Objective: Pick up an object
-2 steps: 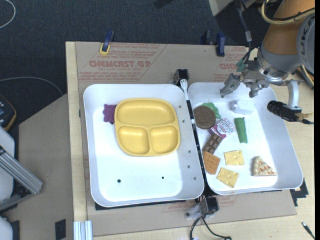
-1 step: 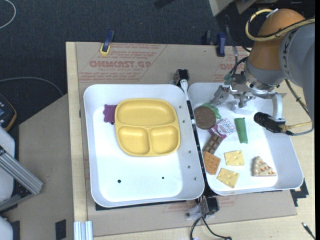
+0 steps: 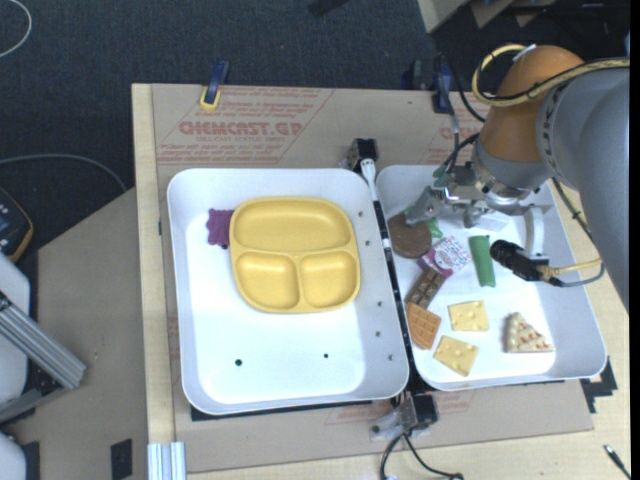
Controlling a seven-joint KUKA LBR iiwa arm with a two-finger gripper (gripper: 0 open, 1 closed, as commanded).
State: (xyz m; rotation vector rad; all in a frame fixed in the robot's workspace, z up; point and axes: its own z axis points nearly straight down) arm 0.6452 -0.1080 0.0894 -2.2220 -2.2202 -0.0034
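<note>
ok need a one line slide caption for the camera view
KUKA arm's gripper hangs over the right bin of toy food; a yellow divided tray sits in the left bin.

Divided tray (image 3: 295, 251) in left bin (image 3: 200, 298); food pieces (image 3: 468, 315), perhaps toys, in right bin (image 3: 580, 353)

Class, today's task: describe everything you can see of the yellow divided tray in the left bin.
The yellow divided tray looks like smooth moulded plastic, a rounded rectangle with three compartments: one long section along the far side and two smaller ones nearer the camera. It lies flat and right way up in the upper middle of the left bin. A purple object sits against its left edge, partly tucked beside it. All three compartments show bare yellow.
</note>
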